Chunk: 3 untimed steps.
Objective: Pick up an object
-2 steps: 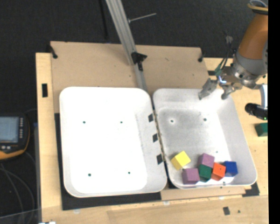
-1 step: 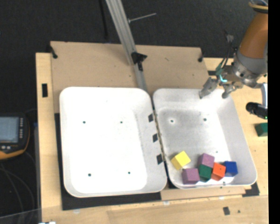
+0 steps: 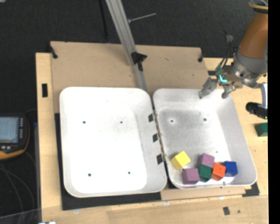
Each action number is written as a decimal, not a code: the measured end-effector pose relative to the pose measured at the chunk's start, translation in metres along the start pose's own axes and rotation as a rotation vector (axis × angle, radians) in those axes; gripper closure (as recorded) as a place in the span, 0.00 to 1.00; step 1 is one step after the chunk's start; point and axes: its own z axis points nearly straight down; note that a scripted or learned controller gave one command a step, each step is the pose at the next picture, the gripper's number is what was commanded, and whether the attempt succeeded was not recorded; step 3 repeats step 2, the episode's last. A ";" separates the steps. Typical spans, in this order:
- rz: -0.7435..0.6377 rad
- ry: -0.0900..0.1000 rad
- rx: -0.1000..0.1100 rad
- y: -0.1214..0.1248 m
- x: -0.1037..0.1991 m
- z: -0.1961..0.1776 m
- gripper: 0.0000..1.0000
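Several small blocks lie in the near end of the right bin (image 3: 177, 101): a yellow block (image 3: 181, 160), two purple blocks (image 3: 206, 160) (image 3: 191, 175), a green block (image 3: 205, 171), an orange block (image 3: 219, 171) and a blue block (image 3: 230, 167). My gripper (image 3: 216, 90) hangs over the far right corner of that bin, well away from the blocks. Its two fingers are spread apart with nothing between them.
The left bin (image 3: 102, 139) sits beside the right one, joined by dark clips at the shared wall. A slanted metal pole (image 3: 126, 36) rises behind the bins. A handheld screen (image 3: 7, 132) lies off the bench at the left, and a green item (image 3: 262, 129) at the right.
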 end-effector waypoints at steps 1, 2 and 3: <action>-0.003 0.000 0.000 0.000 0.000 0.000 0.00; -0.003 0.000 0.001 0.000 0.001 0.000 0.00; -0.003 0.000 0.001 0.000 0.001 0.000 0.00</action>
